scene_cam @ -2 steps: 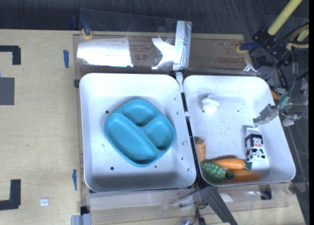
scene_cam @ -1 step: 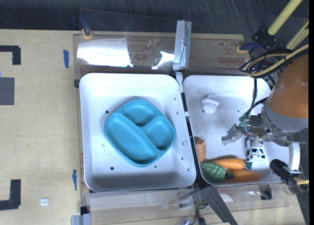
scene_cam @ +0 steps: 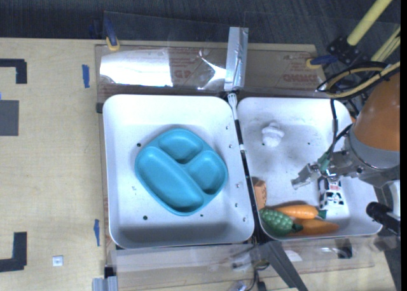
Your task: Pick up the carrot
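Note:
The orange carrot (scene_cam: 297, 211) lies along the front wall of the right bin (scene_cam: 289, 156). Its left end meets a green knobbly piece (scene_cam: 278, 221), and a second orange piece (scene_cam: 322, 226) lies just in front of it. My gripper (scene_cam: 320, 185) hovers above and slightly right of the carrot, a short way clear of it. It is open: one grey finger (scene_cam: 304, 178) points left, the other finger (scene_cam: 331, 196) points down toward the carrot's right end. Nothing is between them.
A blue divided plate (scene_cam: 181, 170) sits in the left bin (scene_cam: 121, 156). In the right bin a small white object (scene_cam: 272, 135) lies near the back and a brown item (scene_cam: 259, 190) rests against the left wall. Cables and a yellow rod (scene_cam: 375, 10) are at the right.

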